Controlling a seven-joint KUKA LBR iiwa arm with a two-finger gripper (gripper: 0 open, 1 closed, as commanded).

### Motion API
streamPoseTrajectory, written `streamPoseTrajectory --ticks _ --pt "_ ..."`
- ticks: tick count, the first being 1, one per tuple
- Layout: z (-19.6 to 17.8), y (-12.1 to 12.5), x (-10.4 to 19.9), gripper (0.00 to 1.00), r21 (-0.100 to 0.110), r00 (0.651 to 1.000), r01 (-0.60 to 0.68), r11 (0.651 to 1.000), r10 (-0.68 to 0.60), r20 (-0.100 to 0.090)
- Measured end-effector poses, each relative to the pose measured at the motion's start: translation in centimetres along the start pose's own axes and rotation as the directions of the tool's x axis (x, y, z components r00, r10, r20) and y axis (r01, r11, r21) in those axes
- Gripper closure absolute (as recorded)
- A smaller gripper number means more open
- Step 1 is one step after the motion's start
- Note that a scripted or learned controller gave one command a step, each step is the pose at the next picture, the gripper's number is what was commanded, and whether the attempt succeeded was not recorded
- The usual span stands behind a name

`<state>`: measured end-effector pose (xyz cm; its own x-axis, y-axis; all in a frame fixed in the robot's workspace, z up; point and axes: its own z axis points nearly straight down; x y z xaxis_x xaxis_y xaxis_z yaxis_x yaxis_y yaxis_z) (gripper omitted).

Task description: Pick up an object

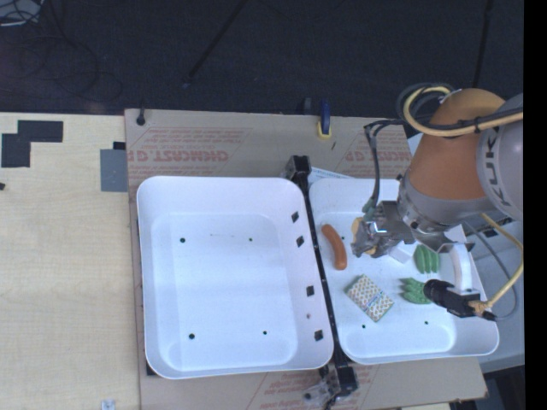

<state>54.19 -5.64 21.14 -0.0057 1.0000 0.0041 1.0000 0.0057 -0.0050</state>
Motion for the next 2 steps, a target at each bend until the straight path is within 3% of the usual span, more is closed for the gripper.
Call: streamPoseTrajectory --ticks 1,2 --pt "-2.2 6.5 8.2 1.0 -0.008 1.0 0.004 1.0 -0.004 0.001" --pt "-4.9 0.3 11.7 1.0 0.001 1.0 -0.002 1.0 0.002 0.002"
